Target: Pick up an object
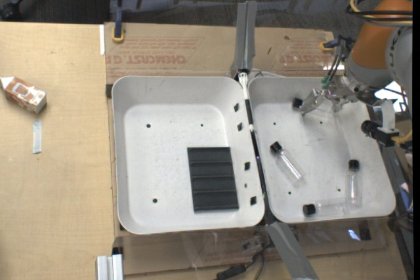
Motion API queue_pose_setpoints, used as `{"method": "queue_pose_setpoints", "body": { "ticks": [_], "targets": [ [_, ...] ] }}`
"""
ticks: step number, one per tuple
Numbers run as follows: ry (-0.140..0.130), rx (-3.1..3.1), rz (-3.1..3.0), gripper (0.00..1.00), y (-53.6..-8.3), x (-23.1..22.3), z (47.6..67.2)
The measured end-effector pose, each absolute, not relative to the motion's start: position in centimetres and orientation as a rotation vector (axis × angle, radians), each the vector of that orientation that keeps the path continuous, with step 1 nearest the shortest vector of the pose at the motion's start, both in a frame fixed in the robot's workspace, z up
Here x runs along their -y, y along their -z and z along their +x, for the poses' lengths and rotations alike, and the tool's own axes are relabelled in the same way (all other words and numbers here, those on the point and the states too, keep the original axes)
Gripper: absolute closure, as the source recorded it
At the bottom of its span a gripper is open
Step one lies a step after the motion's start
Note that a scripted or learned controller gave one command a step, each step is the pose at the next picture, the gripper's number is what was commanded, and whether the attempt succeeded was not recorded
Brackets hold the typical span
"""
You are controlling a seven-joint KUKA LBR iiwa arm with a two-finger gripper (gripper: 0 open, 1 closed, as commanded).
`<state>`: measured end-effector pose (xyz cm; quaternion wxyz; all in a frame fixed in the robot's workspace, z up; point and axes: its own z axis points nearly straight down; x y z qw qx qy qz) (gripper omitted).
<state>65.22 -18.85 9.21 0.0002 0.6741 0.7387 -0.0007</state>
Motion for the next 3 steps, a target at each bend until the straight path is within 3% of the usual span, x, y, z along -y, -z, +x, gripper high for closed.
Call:
{"method": "queue_pose_setpoints", "body": {
  "ticks": [1, 2, 3],
  "targets": [
    [0.004, -2.321, 2.115, 1.0, -10.2, 18.9, 65.2],
    [0.001, -2.346, 2.089, 1.0, -19.1, 12.4, 64.9],
    [0.002, -2.287, 2.153, 1.0, -21.8, 6.8, 65.9]
  ]
}}
